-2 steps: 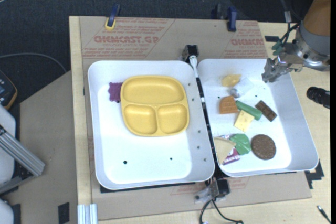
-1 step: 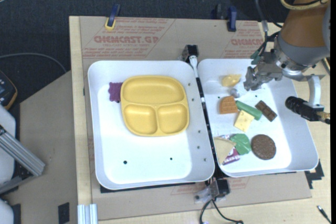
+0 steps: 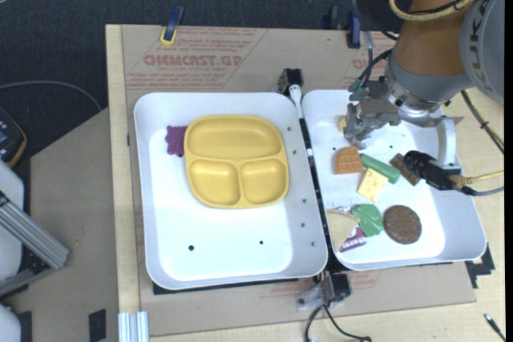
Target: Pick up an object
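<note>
Looking into the right bin point(image 3: 461, 240), we see the end effector point(image 3: 358, 126), grip state unclear, just above a flat, tan, square waffle point(image 3: 348, 161).

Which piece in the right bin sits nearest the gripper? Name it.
The orange-brown waffle-like square, just below the gripper. The yellow wedge, green pieces and brown round cookie all lie farther down the bin.
</note>
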Controlling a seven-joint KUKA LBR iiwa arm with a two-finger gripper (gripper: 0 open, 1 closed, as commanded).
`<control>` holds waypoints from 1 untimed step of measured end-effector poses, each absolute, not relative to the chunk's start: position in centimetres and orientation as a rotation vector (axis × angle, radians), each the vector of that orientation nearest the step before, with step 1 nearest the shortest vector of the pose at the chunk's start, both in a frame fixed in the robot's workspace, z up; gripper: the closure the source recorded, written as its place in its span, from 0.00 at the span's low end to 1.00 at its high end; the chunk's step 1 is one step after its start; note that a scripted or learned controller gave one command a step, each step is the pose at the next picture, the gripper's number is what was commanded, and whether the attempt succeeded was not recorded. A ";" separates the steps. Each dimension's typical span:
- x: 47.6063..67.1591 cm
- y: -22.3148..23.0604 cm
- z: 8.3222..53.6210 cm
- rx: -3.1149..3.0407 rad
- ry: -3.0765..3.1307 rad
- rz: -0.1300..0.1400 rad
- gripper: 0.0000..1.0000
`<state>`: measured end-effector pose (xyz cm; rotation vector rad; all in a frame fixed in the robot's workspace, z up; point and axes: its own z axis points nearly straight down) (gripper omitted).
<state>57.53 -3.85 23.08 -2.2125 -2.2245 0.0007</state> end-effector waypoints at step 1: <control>58.4 -4.7 21.4 -2.220 -2.218 0.004 1.00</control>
